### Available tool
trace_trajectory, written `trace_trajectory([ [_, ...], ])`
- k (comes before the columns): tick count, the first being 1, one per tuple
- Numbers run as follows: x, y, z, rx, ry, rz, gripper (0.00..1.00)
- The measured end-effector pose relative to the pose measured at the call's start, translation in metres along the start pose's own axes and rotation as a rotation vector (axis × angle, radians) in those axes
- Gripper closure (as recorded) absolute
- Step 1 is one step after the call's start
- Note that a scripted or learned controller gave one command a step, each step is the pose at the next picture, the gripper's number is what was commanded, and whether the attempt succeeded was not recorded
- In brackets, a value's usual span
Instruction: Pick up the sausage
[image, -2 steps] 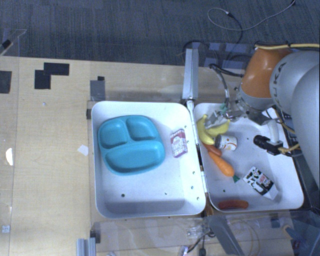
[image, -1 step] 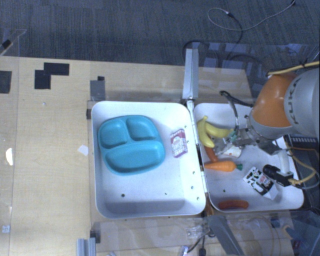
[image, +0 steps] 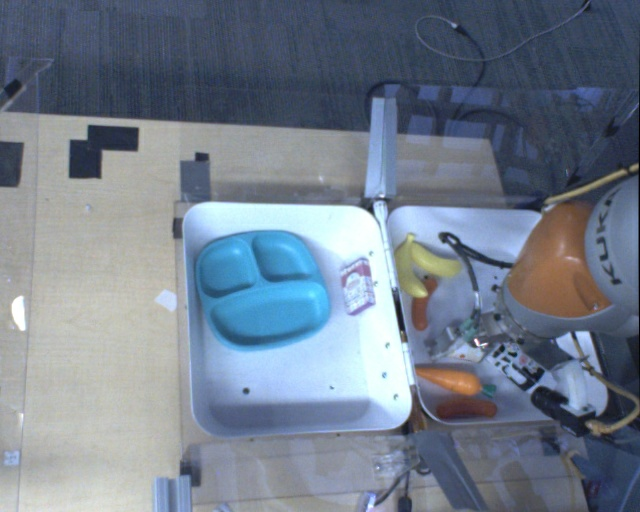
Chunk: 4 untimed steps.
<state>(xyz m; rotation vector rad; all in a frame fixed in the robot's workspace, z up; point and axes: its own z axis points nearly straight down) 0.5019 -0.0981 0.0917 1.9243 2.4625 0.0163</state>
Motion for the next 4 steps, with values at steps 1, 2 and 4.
trace_trajectory([
  [1, 0.0, 0.003, -0.012, -0.007, -0.002, -0.002, 1.0],
  [2, -0.064, -0.029, -0.046, 0.014, 0.001, 0.401, 1.0],
  [4, -0.048, -0.026, -0.014, 0.015, 0.0, 0.606, 1.0],
])
